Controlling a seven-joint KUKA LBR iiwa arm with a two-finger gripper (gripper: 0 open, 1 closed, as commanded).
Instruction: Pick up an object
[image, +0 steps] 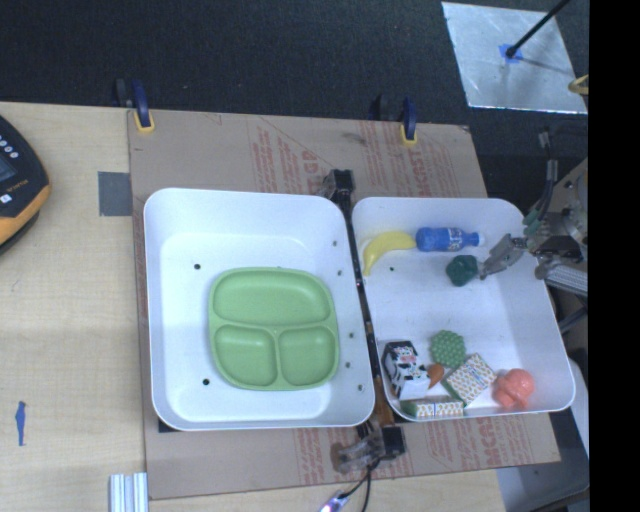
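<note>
Camera view: gripper at the right bin's far right side, jaws apparently spread, pinching nothing. Nearest candidate, a dark green lump, lies just beside it. Judged light, rounded, possibly slippery; grip across its middle.

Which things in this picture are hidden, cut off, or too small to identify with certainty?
- Gripper, camera view: small and blurred at the right bin's edge; its state is unclear.
- Arm, camera view: cut off by the right edge.
- Pile at the bin's lower edge, around the checkered packet: items overlap, partly hiding each other.
- Dark green object: too small to identify.
</note>
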